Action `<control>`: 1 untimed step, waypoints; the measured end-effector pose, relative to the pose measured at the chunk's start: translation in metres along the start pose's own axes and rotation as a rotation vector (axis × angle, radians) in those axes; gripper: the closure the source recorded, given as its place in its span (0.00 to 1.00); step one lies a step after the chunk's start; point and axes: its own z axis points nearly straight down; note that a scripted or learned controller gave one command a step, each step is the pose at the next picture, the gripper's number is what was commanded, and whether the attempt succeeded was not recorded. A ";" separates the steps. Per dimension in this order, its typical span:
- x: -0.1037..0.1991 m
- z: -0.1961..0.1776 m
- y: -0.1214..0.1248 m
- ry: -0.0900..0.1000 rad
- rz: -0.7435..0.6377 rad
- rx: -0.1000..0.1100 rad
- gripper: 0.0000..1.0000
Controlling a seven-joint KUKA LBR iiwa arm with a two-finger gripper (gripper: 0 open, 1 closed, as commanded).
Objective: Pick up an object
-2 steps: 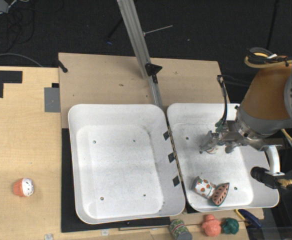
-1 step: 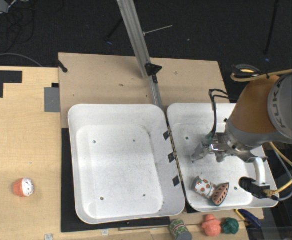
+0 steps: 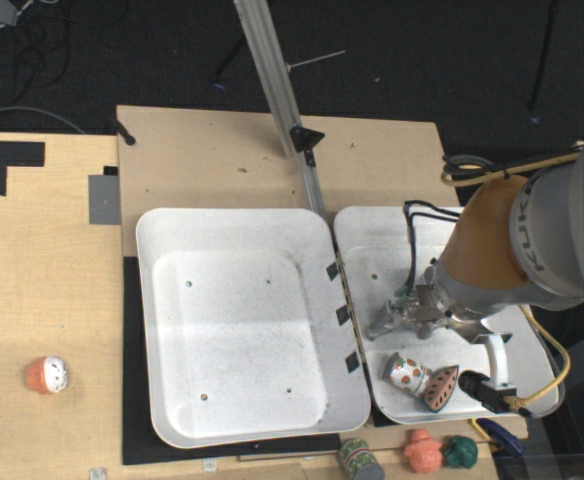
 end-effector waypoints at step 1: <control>-0.003 -0.012 0.000 -0.001 0.012 -0.004 1.00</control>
